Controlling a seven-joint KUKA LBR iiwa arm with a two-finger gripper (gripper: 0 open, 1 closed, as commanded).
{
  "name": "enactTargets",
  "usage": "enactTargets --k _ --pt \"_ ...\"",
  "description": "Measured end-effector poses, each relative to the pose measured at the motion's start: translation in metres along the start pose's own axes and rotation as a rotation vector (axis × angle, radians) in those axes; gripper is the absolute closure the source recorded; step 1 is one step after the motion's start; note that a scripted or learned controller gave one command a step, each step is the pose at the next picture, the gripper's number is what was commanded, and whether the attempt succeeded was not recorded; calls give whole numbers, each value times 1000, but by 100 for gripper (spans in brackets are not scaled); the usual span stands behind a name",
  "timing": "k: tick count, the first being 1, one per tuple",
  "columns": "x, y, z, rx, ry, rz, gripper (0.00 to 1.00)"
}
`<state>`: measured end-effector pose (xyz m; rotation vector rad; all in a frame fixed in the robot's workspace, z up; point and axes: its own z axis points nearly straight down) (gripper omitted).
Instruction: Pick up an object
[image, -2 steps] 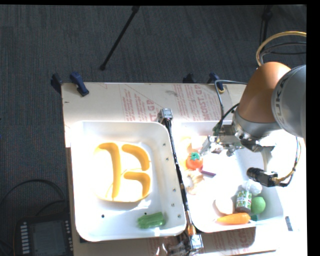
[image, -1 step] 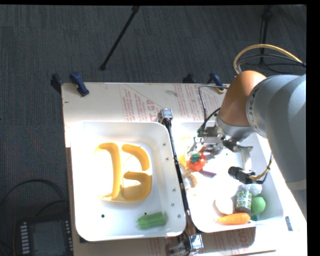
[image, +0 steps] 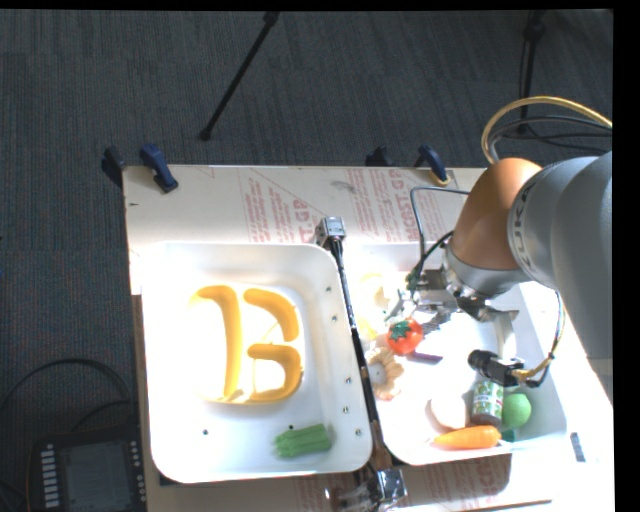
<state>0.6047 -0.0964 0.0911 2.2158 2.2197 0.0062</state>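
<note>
The gripper (image: 418, 312) hangs low in the right bin (image: 545, 425), its tips just above a small red tomato-like toy (image: 404, 337). Whether the fingers are wide, narrow or closed cannot be told from this angle; the toy sits just below and slightly left of the tips, and nothing shows it clamped, so I judge the grasp not yet made.

To do this step well, the tips should come down straddling the red toy at its widest part, low enough to catch below its middle, since a round, smooth body will likely squirt out if pinched high. A slow close and a straight lift seem safest.

Room is tight. Left of the tips runs the divider (image: 350, 310) where the two bins meet, near enough that a sideways drift could strike it. A pale shell-like piece (image: 383, 370) lies just below the toy. Farther below and to the right of the tips stand a small dark bottle (image: 488, 398), a green ball (image: 516, 409) and a carrot (image: 466, 437), well apart from the grasp. Across the divider, the left bin (image: 170, 440) holds yellow bananas (image: 252, 340) and a green piece (image: 303, 440). Straight up is the clearest way out.
</note>
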Motion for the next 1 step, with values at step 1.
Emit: enactTargets --k 1 --pt "14 -25 0 -1 -2 3 0"
